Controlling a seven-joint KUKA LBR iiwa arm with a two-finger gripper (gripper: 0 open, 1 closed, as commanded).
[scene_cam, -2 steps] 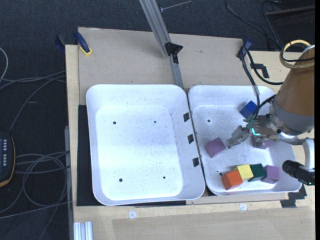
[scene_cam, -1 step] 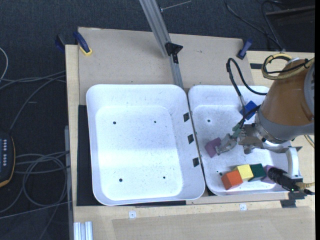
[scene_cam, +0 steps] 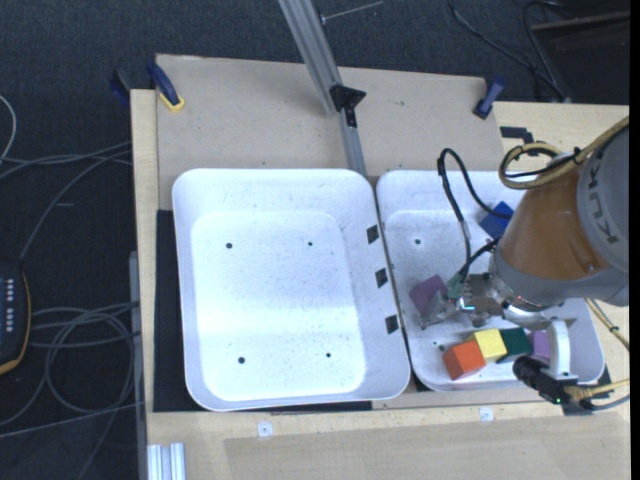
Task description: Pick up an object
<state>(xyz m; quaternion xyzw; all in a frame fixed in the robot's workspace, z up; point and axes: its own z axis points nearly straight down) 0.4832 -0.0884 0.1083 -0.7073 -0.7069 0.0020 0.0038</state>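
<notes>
Blocks crowd the right bin, where we see the gripper lowered just beside a purple block, at its right edge. We cannot tell from here how the gripper is set. Near the bin's front edge lie an orange block, a yellow block and a green block, packed close together. The left bin sits alongside on the tabletop.

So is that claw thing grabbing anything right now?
Tool: down in the right bin next to the purple block; whether it is open, shut or holding anything cannot be told.
</notes>
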